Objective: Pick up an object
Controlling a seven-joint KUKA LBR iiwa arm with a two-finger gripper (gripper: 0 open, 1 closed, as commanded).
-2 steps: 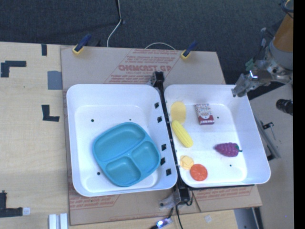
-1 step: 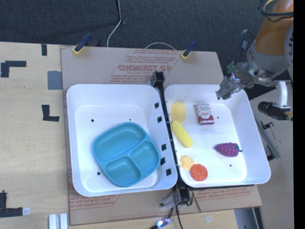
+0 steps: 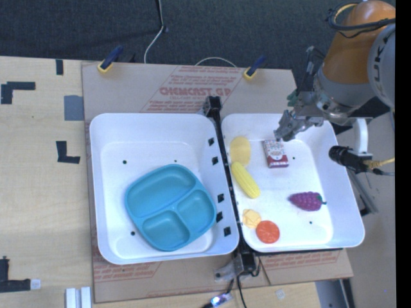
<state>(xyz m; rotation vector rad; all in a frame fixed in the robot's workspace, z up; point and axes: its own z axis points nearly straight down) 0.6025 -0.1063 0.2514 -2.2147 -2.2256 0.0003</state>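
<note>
Wooden table (image 3: 38, 172), two white bins; right bin (image 3: 334, 191) holds small red-and-white carton (image 3: 276, 153); end effector (image 3: 286, 131) hovers just above-right of it, empty, finger spread unreadable; step: approach; next: descend squarely over carton, close.

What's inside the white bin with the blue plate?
In the left bin, just the blue divided plate, lying flat with three hollow sections. Whatever lies beneath the plate is covered, so that can't be seen.
</note>
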